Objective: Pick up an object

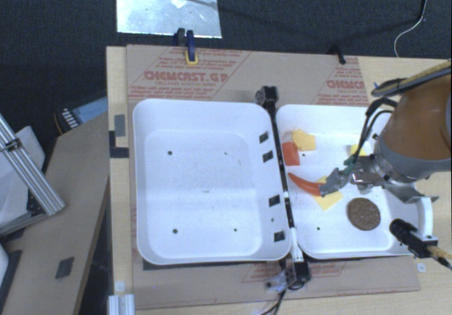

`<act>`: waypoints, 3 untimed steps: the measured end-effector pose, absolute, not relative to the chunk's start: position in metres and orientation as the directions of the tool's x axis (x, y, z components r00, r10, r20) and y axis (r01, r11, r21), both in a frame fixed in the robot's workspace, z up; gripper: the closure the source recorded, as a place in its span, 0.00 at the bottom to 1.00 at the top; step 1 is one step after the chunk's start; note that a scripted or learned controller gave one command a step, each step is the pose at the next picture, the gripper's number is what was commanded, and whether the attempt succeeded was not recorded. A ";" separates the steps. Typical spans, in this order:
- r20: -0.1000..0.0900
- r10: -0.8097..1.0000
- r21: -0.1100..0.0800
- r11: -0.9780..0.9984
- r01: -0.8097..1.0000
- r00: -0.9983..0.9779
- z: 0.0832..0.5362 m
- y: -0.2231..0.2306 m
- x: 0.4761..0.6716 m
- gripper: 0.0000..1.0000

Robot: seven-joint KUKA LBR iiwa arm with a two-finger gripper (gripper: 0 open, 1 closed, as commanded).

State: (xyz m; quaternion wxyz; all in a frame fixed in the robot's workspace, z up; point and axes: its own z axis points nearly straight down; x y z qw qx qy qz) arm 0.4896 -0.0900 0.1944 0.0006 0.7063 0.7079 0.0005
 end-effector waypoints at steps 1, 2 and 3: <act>-0.008 1.000 0.022 0.003 1.000 -0.002 0.373 -0.141 0.508 0.00; -0.008 1.000 0.012 -0.005 1.000 0.005 0.455 -0.211 0.486 0.00; -0.007 1.000 0.015 0.007 1.000 -0.007 0.541 -0.206 0.543 0.00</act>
